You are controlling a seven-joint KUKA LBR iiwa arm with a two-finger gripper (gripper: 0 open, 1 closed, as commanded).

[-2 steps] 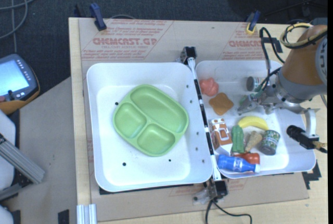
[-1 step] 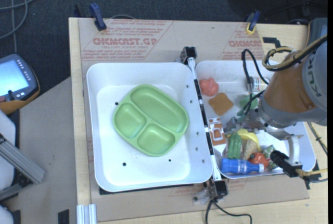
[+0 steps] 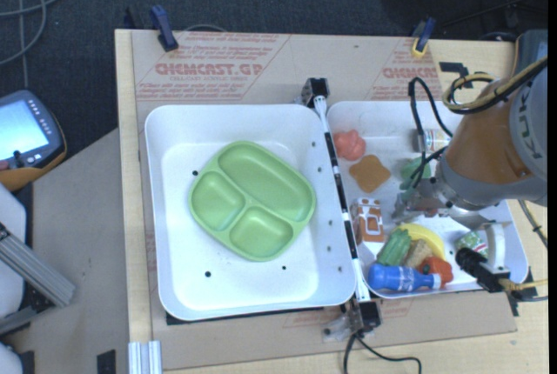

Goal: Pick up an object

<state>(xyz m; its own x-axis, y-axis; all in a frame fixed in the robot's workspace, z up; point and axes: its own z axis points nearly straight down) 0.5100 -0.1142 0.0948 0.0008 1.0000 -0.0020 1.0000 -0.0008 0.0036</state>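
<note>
The left bin holds a green divided plate, out of the way. The right bin crowds small food toys: pink piece, brown cookie, banana, blue bottle. The gripper hangs above them; whether it grips anything, I cannot tell.

Two bins (one green plate)

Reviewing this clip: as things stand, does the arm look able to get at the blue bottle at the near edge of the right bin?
Probably yes. The blue bottle lies uncovered at the right bin's near rim, with the gripper close above it. The banana and neighbouring items crowd it.
</note>
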